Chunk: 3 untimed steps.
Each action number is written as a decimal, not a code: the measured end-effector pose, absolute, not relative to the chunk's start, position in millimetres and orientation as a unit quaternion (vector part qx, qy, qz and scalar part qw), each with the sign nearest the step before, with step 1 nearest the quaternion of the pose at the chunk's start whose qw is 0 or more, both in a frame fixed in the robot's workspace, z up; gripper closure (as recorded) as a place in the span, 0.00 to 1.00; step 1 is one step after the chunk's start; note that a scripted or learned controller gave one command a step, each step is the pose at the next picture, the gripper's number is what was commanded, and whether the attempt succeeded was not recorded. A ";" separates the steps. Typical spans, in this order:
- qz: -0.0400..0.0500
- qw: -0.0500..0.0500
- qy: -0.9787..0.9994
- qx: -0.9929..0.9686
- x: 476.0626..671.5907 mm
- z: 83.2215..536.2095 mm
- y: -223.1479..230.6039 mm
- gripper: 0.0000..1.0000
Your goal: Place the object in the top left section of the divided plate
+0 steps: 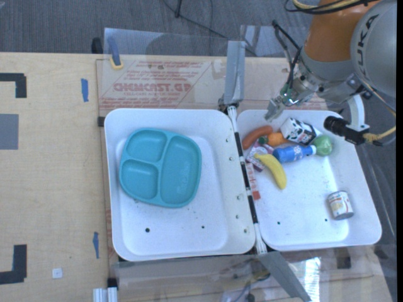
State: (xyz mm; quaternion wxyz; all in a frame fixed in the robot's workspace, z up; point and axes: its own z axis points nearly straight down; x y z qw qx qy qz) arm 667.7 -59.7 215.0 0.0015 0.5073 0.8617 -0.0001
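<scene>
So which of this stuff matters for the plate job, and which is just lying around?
For the job: blue divided plate in the left bin; tool above the right bin.
Lying about: banana, blue bottle, green ball, small can, orange sausage-shaped toy.

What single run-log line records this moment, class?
arm: above right bin's far edge | gripper: nothing visibly held | divided plate: left bin, no object in it | banana, blue bottle, can: right bin
</scene>
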 end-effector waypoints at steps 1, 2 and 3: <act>0.000 0.000 0.894 0.449 599.3 184.9 25.9 1.00; 0.001 0.002 0.890 0.456 635.9 239.7 110.7 1.00; 0.000 0.000 0.903 0.429 576.0 221.4 150.2 1.00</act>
